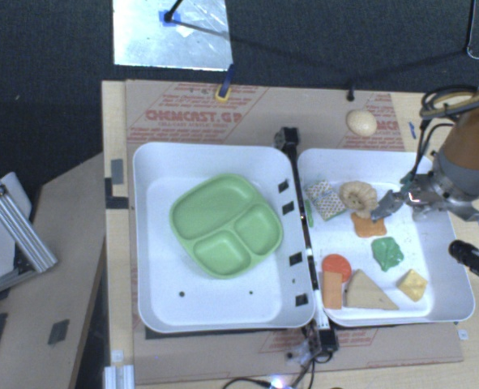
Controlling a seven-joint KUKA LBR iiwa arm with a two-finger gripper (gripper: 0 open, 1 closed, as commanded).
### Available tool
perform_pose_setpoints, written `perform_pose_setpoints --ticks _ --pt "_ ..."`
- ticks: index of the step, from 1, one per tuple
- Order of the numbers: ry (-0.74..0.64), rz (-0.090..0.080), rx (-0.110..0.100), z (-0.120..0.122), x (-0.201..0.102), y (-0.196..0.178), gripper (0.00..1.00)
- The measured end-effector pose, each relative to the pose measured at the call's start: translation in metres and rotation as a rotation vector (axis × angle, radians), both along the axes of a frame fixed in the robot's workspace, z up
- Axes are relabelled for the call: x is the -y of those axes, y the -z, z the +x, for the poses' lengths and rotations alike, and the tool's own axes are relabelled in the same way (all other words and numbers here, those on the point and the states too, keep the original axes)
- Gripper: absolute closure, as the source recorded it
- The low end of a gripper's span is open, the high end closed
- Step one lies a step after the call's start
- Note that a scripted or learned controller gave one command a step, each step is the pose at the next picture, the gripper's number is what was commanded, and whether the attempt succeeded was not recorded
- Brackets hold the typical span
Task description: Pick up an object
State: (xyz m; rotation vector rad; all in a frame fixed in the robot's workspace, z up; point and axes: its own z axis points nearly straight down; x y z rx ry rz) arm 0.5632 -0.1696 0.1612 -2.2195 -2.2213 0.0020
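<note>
Green plate [225, 224] fills left bin's middle, right bin [446, 302] crowded (food pieces close together)

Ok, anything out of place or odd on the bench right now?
One thing: a beige egg-shaped object lies on the cardboard behind the right bin, outside both bins. The other small items sit inside the right bin, and the green divided plate lies flat in the left bin. No spill shows.
</note>
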Motion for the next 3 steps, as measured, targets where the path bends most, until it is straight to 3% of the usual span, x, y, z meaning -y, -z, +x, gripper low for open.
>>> perform_pose_setpoints --ticks 2,3 --pt "0.000 0.000 0.000 -0.001 -0.006 0.079 0.00" --pt "0.001 -0.001 0.006 0.001 -0.005 0.066 1.00"
